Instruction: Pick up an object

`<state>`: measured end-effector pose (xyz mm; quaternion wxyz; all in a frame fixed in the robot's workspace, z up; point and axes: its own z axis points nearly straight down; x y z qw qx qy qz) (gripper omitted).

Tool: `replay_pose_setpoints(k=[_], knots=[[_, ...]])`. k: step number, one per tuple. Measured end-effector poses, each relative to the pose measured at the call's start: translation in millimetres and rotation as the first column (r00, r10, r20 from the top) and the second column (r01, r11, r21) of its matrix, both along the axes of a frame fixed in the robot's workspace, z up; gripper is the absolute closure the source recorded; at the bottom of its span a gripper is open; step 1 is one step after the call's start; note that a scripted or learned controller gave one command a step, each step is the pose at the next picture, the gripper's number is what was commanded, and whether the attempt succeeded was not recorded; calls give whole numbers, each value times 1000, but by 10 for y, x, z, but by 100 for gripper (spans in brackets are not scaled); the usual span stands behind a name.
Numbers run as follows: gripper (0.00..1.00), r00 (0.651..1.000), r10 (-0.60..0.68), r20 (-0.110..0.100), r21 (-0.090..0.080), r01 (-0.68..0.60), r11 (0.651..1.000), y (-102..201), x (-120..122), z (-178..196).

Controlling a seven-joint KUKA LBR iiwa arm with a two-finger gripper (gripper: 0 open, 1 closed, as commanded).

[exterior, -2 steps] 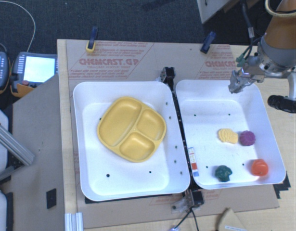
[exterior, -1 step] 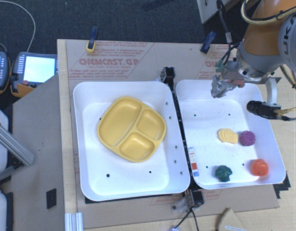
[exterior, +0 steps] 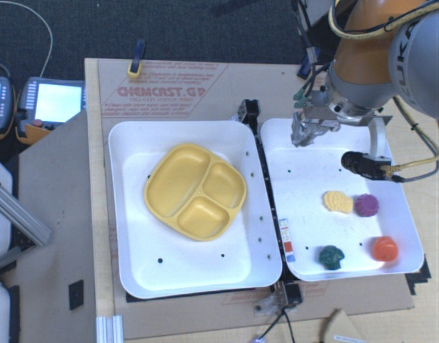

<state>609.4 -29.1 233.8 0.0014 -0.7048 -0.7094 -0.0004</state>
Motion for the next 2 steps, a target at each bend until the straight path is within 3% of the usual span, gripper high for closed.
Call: replay_pose_setpoints(k=[2], knots=[[100,1000,1,-1,1,-1,1000,1164,-161,-90]])
